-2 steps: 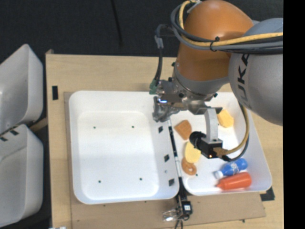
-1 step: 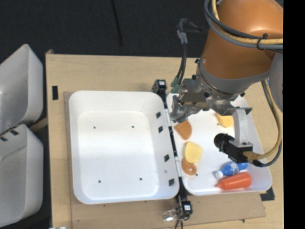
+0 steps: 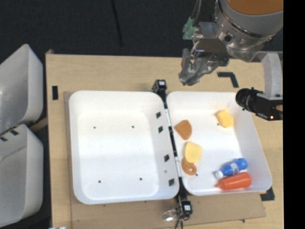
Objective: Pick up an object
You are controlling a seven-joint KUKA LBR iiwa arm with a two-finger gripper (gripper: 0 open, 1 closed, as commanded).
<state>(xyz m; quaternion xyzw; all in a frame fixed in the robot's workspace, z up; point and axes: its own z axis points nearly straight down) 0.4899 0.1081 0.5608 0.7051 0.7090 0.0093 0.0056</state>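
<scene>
My gripper (image 3: 190, 76) hangs high above the back edge of the right bin (image 3: 248, 128), over its far left corner, with nothing visibly between its fingers. In the right bin lie a yellow block (image 3: 225, 119) at the back right, a brown rounded piece (image 3: 183, 129) near the left wall, a pale yellow chip-like piece (image 3: 193, 152) below it, and a small brown ring (image 3: 188, 167). At the front right lie a blue bottle (image 3: 232, 168) and an orange-red cylinder (image 3: 235, 182), side by side.
The left bin (image 3: 114, 144) sits beside the right one, joined by a black-clipped divider (image 3: 167, 137). A black device (image 3: 257, 104) overhangs the right bin's far right rim. White containers (image 3: 16, 128) stand off the bench at left.
</scene>
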